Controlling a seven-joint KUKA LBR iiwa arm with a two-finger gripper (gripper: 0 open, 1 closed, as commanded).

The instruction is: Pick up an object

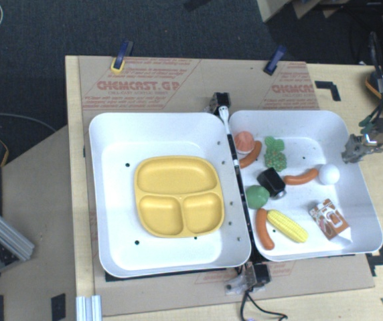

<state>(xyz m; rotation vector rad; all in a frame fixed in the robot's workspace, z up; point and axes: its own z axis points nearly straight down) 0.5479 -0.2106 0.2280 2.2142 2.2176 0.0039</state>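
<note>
The right bin [359,236] holds several toy foods. A white ball [328,174] lies beside an orange sausage [301,176], with a black block [270,180] left of them. Toward the back are a green broccoli piece [275,154], a pink-red round piece [244,141] and another sausage [250,156]. Toward the front lie a green round piece [256,196], a red sausage [264,229], a corn cob [288,226] and a brown-and-white packet [329,219]. My gripper [360,147] hangs over the bin's right rim, right of the white ball, touching no object.
The left bin [108,179] holds a yellow divided plate [178,196]. A black divider strip [235,172] runs between the bins. Clamps [120,57] pin the cardboard sheet [178,79] behind the bins. Cables sit at the front edge [252,279].
</note>
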